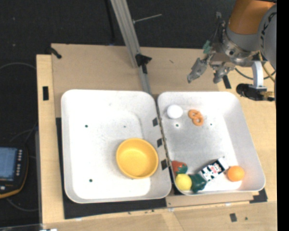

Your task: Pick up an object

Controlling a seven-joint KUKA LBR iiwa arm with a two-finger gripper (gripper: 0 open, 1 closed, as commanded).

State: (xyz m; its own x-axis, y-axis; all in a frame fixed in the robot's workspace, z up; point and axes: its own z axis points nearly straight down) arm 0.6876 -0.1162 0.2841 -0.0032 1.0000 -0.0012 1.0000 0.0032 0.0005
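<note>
My gripper (208, 74) hangs above the bench behind the right bin (245, 129), its fingers spread open with nothing between them. In that bin, a white ball (174, 111) and an orange pretzel-shaped piece (196, 117) lie near the back edge. Along the front edge sit a red item (178, 167), a yellow lemon (183, 181), a dark green item (198, 183), a black-and-white box (213, 169) and an orange ball (235, 173). A yellow bowl (137, 158) stands in the left bin (86, 124).
A slanted metal post (127, 28) rises behind the gap between the bins. A handheld pendant (7, 170) lies off the bench at the left. Cables trail at the far left.
</note>
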